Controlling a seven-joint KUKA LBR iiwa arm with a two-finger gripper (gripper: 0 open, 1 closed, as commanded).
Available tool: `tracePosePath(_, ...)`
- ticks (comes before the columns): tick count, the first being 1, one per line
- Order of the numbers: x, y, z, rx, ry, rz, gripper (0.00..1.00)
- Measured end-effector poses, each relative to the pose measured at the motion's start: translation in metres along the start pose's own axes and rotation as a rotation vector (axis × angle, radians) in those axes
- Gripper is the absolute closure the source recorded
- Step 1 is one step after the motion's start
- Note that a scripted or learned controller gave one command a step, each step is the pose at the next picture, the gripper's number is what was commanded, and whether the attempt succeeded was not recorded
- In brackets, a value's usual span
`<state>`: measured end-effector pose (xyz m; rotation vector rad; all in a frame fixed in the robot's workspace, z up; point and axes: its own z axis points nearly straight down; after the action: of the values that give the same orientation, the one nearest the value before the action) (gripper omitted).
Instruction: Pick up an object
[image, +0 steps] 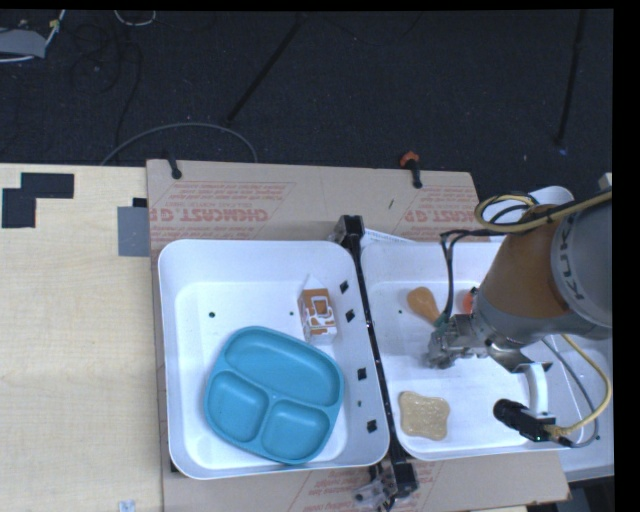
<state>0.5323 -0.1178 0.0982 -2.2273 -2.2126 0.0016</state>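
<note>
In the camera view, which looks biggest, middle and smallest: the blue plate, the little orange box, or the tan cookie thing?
Largest to smallest:
1. Blue divided plate, left bin, by far the biggest.
2. Tan flat piece, right bin.
3. Orange-and-white box, left bin.
The last two look nearly alike, so that order is unsure.

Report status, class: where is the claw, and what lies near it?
Claw low in right bin, grip unclear. Orange piece just beyond it, tan flat piece nearer the camera. Blue tray, small carton in left bin.

Bench (70, 350) bearing two white bins (190, 280)
</note>
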Motion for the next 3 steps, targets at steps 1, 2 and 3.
tracePosePath(1, -0.008, 0.002, -0.044, -0.003, -0.001, 0.0, 1.0)
tracePosePath(2, -0.006, -0.008, -0.098, -0.003, -0.001, -0.007, 1.0)
tracePosePath(3, -0.006, -0.014, -0.143, -0.004, -0.001, -0.007, 1.0)
